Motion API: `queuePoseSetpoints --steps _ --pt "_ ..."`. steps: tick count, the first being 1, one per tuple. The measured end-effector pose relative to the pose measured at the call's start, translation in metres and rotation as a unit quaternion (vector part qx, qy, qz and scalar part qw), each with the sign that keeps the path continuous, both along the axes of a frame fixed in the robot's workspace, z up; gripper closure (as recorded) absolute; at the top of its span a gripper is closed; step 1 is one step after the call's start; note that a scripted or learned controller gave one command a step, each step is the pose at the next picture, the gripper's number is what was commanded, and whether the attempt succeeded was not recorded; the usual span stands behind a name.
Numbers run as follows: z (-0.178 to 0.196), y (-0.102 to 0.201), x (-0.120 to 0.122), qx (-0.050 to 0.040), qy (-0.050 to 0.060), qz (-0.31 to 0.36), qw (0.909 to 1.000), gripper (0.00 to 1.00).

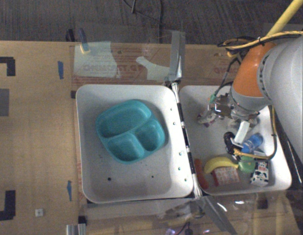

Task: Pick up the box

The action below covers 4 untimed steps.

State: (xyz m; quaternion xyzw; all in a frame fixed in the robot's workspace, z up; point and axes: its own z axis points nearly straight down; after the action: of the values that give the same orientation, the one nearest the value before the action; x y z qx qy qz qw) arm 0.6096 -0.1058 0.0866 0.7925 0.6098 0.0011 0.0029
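Gripper [211, 114] aperture: I cannot tell it from this slanted overhead view; my wrist hangs over the upper part of the right bin [284, 182]. The reddish-brown box [226, 176] lies well apart from me at the bin's near edge, touching the banana [219, 163], with a green object [246, 165] just beside. Risk, as I judge it: in that clutter I could close on the banana or the black-and-white carton [260, 173] instead, or only nudge the box away.

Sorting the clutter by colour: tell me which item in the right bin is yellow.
The banana, curved, lying near the front of the right bin. Its neighbours differ: a reddish-brown box, a green piece, a blue-capped bottle.
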Motion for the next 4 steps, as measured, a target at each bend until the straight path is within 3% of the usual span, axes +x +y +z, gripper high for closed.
queuePoseSetpoints --steps 1,2,3,4 --pt "0.007 -0.001 0.0 -0.0016 0.001 0.0 1.0 1.0" --pt "0.008 0.0 0.0 -0.0016 0.001 0.001 1.0 0.0" --pt "0.181 -0.061 0.032 0.0007 0.004 -0.025 0.9997 0.0" --pt "0.049 -0.034 -0.011 0.0017 0.005 -0.028 0.9996 0.0"
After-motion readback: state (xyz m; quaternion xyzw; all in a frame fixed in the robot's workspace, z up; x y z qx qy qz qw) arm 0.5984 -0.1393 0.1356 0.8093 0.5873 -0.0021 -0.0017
